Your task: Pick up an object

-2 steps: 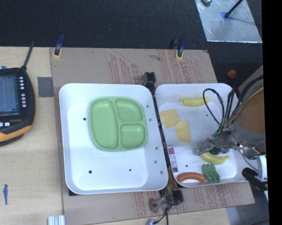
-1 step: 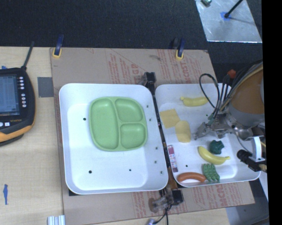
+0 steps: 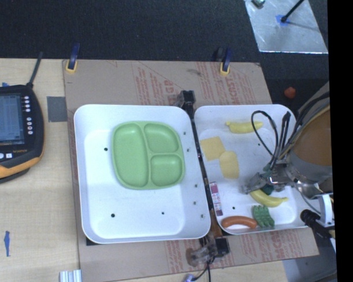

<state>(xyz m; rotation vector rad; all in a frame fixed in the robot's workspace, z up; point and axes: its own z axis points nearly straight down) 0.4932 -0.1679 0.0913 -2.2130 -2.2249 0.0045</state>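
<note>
The right bin (image 3: pixel 282 113) holds several toy foods. A small yellow banana (image 3: pixel 242 127) lies near its far wall. Two pale yellow cheese pieces (image 3: pixel 212 147) (image 3: pixel 229 164) sit left of centre. My gripper (image 3: pixel 258 184) is low inside this bin, on the right side, directly above and touching or nearly touching a second yellow banana (image 3: pixel 269 199). A green leafy piece (image 3: pixel 262 216) and an orange-red sausage (image 3: pixel 239 223) lie along the near wall. The grey arm (image 3: pixel 313 147) with black cables reaches in from the right.
The left bin (image 3: pixel 93 169) holds a green divided plate (image 3: pixel 148 154). A tablet-like pendant (image 3: pixel 11 132) rests on the bench at far left. A narrow label strip (image 3: pixel 215 198) lies by the wall between the bins. Clamps (image 3: pixel 222 61) hold the cardboard base.
</note>
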